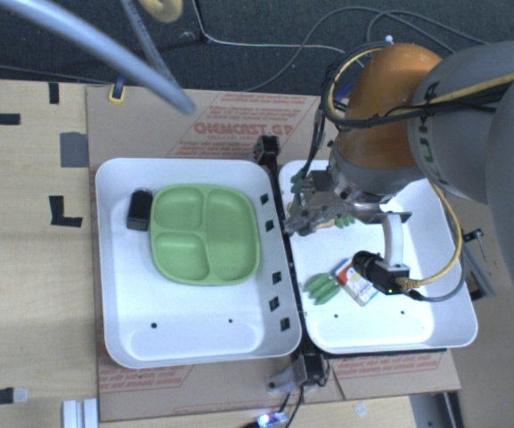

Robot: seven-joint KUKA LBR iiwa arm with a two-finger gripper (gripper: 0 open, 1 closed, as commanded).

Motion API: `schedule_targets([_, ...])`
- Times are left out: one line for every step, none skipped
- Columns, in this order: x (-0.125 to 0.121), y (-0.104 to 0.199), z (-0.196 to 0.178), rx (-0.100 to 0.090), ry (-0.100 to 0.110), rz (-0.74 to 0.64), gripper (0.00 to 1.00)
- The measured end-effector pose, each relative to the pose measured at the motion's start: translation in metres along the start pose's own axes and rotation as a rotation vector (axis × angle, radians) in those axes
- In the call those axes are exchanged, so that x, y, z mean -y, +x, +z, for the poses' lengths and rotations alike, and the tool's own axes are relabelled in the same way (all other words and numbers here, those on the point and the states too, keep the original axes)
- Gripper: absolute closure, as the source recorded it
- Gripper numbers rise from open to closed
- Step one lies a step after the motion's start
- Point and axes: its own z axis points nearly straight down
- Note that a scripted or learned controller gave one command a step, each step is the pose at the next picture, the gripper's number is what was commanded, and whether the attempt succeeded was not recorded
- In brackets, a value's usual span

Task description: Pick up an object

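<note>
Jaws [303, 210] low in right bin [435, 324], grip perhaps hidden.

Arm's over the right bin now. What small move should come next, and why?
Probably a short shift toward the bin's near side, then down. The gripper sits at the right bin's far-left part, by the divider, while the green pods and the small red-and-white packet lie nearer the front edge. Nothing shows between its fingers.
</note>
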Motion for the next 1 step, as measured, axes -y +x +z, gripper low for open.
schedule_targets([0.0027, 0.053, 0.0153, 0.002, 0.003, 0.002, 1.0])
